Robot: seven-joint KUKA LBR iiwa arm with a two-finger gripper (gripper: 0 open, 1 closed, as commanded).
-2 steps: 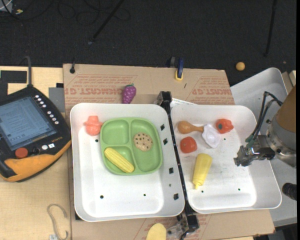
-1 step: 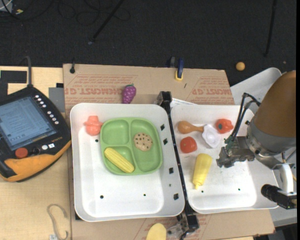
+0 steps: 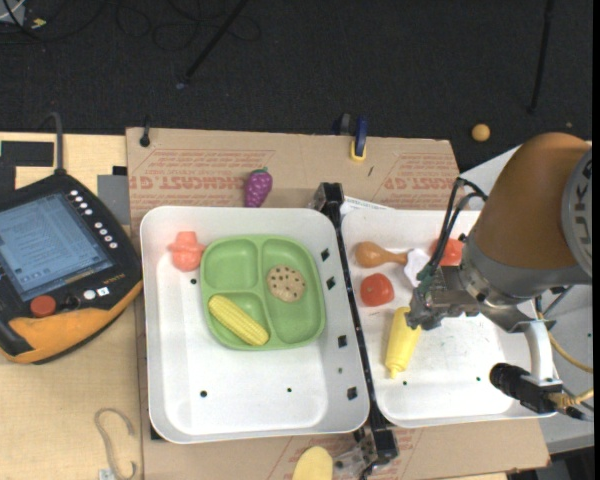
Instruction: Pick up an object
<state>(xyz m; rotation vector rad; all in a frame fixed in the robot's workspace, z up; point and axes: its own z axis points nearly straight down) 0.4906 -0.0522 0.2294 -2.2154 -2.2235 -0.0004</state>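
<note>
Right bin (image 3: 480,393): 1 mustard bottle (image 3: 401,342), 1 tomato (image 3: 377,289), 1 drumstick (image 3: 375,255) | gripper (image 3: 426,306) state unclear

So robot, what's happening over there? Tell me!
Tool low in the right bin, just above the yellow bottle. Nothing seen gripped yet. Red tomato and drumstick close by on the tool's left.

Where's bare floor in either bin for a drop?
Left bin: a wide bare strip along the near wall, below the green plate, and a thin strip beside the pink toy. Right bin: a bare patch between the yellow bottle and the near wall. Crowded: its far half, with drumstick, tomato and hand.
</note>
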